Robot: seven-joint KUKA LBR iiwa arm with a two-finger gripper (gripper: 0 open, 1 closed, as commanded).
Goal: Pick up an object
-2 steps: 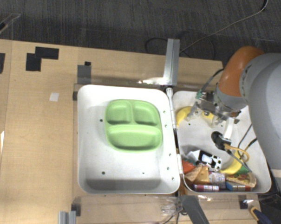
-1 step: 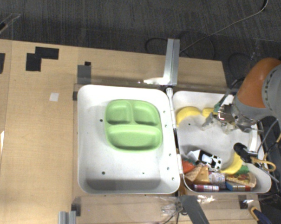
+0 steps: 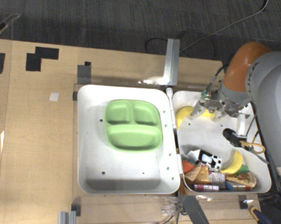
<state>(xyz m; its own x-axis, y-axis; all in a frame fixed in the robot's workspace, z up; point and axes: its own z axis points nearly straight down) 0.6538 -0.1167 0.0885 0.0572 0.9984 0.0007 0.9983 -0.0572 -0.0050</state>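
The arm (image 3: 267, 77) is reaching in from the right, its orange band above the wrist, and the gripper (image 3: 206, 112) is hanging over the far part of the right bin (image 3: 268, 177). The fingers (image 3: 196, 111) are standing spread, with nothing pinched between them. A yellow object (image 3: 183, 116) is lying just beside the gripper, against the bin's left wall (what it is cannot be told). A banana (image 3: 235, 163) is resting nearer the front, and beside it a heap of small toys (image 3: 207, 171) is crowding the front corner; a black-and-white piece is lying among them. The left bin (image 3: 89, 176) is holding a green tray (image 3: 132, 124) with three compartments, set flat near its middle.
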